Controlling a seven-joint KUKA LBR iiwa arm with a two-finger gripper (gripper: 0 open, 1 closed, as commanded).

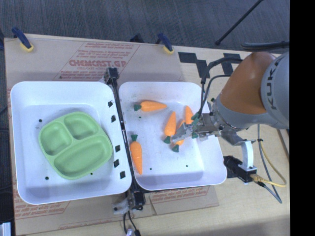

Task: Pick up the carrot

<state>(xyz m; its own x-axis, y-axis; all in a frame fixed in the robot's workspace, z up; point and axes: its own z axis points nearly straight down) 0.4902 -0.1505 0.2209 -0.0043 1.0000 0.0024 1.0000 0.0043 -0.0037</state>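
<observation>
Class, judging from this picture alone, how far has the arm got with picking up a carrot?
Done: the end effector is down in the right bin among a cluster of carrots. In hand: nothing visibly lifted; its grip is unclear. Left: closing on one carrot and raising it.

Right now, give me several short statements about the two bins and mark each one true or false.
1. The green three-compartment plastic plate lies in the left white bin. True.
2. Every orange toy carrot lies in the left bin. False: they lie in the right white bin.
3. One carrot lies apart from the others, near the divider between the bins. True.
4. The end effector hovers over the green plate. False: it is over the right bin, beside a cluster of carrots.
5. The plate holds a carrot. False: its compartments hold nothing.
</observation>
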